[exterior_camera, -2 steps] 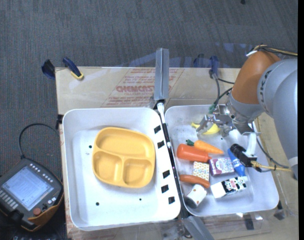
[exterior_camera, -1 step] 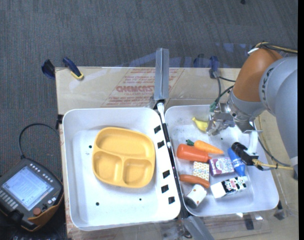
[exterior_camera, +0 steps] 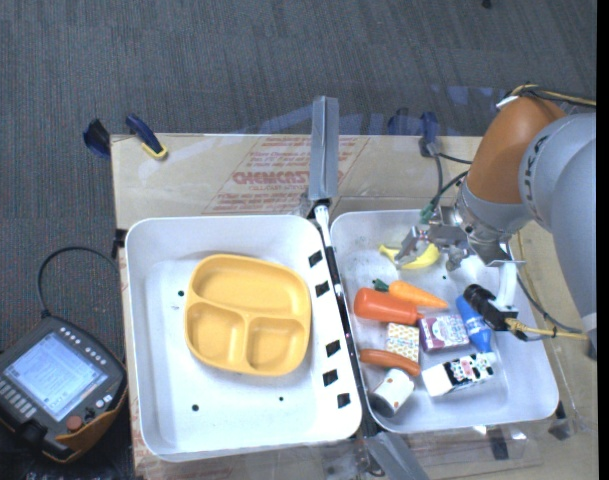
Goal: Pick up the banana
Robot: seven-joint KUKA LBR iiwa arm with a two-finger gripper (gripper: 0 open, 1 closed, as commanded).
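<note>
Jaws (exterior_camera: 431, 240) hang right over the banana (exterior_camera: 418, 257), though I cannot tell from here whether they stand apart or together. That banana lies near the back of the right bin (exterior_camera: 544, 388), just behind the carrot (exterior_camera: 416, 293). I judge the grasp is at hand: I'd want to straddle the fruit across its narrow width and clear of the carrot. Well apart, the yellow tray (exterior_camera: 249, 313) sits in the left bin (exterior_camera: 154, 408).
</note>
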